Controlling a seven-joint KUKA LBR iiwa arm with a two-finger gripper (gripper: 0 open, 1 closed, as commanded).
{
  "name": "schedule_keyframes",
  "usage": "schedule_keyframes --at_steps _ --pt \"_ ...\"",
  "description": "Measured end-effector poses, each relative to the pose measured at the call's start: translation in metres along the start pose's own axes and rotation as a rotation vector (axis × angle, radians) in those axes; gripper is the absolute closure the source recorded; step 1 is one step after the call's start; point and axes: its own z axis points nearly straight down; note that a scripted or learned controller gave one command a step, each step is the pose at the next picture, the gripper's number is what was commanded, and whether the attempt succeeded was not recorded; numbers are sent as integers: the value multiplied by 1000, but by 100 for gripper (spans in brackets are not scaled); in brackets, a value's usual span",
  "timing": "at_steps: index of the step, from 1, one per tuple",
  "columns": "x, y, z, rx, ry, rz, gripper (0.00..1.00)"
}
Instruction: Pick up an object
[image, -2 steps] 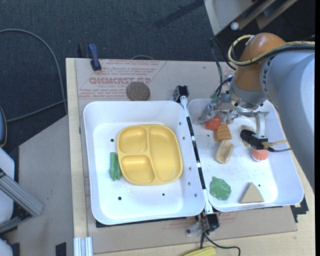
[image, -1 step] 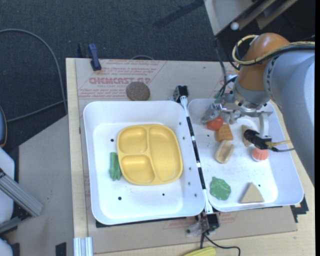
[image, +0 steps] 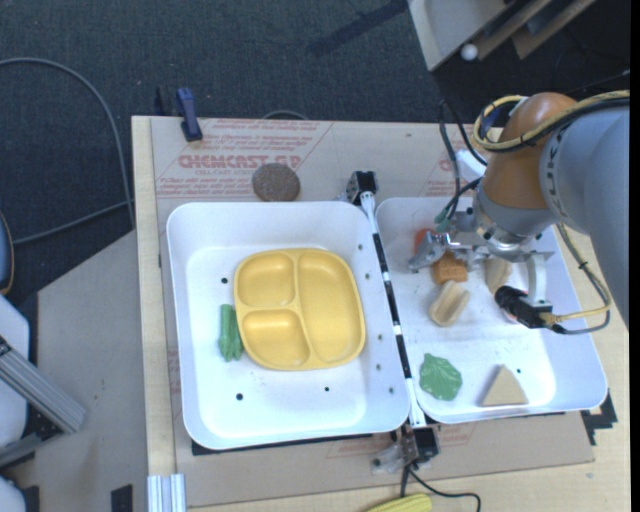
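The hand (image: 470, 252) is lowered into the right bin (image: 570, 385); its grip cannot be told. An orange chunk (image: 451, 270) is seen just beneath it, a tan block (image: 448, 302) beside. Nearer lie a green leaf (image: 439, 377) and a tan wedge (image: 503, 388) (both matte). A yellow divided plate (image: 298, 306) fills the left bin (image: 200, 400).

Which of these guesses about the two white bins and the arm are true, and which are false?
1. A yellow divided plate sits in the left bin. True.
2. A green piece lies inside one of the plate's compartments. False: it lies on the bin floor beside the plate's left edge.
3. The claw is over the right bin. True.
4. The tan wedge sits in the left bin. False: it is in the right bin, near its front edge.
5. A green leafy piece lies in the right bin. True.
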Motion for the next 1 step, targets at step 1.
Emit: schedule_keyframes --at_steps 1 --pt "0 1 -10 -2 0 0 100"
